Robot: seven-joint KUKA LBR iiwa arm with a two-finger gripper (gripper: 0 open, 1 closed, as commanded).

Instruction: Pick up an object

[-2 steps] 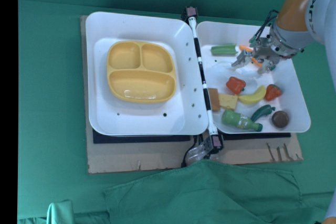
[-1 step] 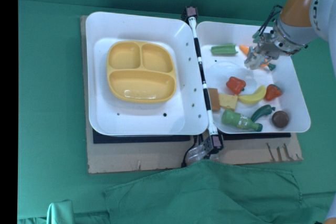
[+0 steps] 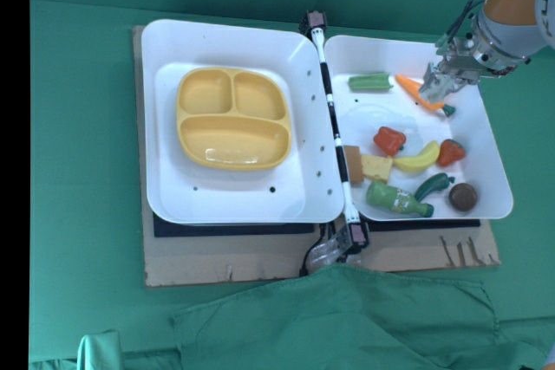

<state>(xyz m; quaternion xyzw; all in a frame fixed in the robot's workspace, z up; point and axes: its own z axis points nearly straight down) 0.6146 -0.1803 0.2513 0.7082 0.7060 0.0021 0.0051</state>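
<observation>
The right bin [image 3: 494, 178] holds several toy foods: a green okra [image 3: 370, 82], an orange carrot [image 3: 413, 90], a red pepper [image 3: 389, 139], a yellow banana [image 3: 419, 159], a strawberry [image 3: 450, 152], a cheese wedge [image 3: 376, 167], a brown block [image 3: 352, 164], a green bottle [image 3: 395, 199], a dark green cucumber [image 3: 432, 185] and a brown ball [image 3: 463, 197]. My gripper [image 3: 436, 89] hangs over the carrot's right end at the bin's far side. The carrot's tip is partly hidden behind it.
The left bin [image 3: 165, 186] bears a yellow divided plate [image 3: 232, 118]. A black-and-white bar [image 3: 334, 126] runs between the bins. Green cloth [image 3: 347, 316] lies bunched at the front of the bench.
</observation>
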